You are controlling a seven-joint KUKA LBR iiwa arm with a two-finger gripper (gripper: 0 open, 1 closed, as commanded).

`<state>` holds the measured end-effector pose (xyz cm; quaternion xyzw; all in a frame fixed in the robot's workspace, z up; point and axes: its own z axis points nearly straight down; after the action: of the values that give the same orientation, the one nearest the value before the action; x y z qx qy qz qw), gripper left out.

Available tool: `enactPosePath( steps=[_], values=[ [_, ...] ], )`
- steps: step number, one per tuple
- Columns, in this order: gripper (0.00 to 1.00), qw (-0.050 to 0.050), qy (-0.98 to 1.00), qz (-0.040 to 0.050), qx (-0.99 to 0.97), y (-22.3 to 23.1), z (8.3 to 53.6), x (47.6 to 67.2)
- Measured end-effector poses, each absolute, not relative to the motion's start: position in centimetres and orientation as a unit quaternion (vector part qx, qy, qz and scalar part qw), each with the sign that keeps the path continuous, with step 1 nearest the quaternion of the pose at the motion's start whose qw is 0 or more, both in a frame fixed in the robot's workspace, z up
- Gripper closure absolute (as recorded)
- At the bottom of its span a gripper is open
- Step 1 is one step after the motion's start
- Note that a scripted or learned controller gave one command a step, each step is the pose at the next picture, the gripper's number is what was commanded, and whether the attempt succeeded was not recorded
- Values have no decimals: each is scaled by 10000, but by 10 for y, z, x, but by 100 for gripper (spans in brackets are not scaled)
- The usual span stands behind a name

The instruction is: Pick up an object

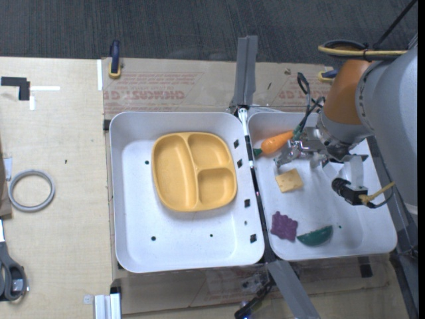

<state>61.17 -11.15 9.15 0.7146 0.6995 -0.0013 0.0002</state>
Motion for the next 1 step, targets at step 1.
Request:
enactPosePath(
  steps=[1],
  values=[
    [0,-152,5541,-205,8321,-106,87,647]
  ],
)
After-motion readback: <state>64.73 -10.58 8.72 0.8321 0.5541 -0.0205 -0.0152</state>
